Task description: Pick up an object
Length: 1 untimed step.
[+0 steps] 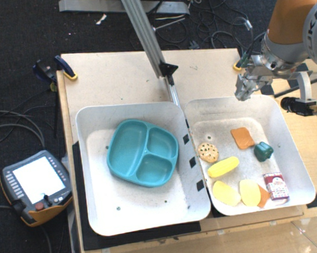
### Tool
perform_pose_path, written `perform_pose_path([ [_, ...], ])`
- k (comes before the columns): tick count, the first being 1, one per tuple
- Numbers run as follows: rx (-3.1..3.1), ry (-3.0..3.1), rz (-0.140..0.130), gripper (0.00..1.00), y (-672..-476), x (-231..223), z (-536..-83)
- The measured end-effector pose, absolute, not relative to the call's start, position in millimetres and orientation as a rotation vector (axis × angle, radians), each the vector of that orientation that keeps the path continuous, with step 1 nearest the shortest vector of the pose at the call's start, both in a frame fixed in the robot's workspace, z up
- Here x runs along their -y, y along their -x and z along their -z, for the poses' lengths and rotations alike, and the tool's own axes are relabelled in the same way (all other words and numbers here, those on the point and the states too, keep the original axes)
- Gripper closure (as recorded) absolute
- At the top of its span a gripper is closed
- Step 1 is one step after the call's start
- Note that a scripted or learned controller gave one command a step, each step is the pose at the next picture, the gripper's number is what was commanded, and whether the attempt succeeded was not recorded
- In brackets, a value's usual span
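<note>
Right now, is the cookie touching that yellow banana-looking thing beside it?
Cannot tell. In the camera view the cookie and the yellow piece sit edge to edge, with neither a clear gap nor clear contact showing.

No lettering can be read; the small red box (276, 187) bears print too blurred to make out.

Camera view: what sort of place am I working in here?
Likely a robotics lab bench: two shallow white bins, toy food such as a yellow plastic banana, and a grey teach pendant among floor cables.
</note>
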<state>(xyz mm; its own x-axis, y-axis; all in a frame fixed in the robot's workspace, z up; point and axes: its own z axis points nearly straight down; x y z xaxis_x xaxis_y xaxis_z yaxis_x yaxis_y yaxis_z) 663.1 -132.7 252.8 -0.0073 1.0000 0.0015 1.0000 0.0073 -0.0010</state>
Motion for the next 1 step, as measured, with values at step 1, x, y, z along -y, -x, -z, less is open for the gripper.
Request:
perform_pose_path([
  [1, 2.229, 2.212, 0.001, 1.00, -667.5, 82.7, -247.1],
])
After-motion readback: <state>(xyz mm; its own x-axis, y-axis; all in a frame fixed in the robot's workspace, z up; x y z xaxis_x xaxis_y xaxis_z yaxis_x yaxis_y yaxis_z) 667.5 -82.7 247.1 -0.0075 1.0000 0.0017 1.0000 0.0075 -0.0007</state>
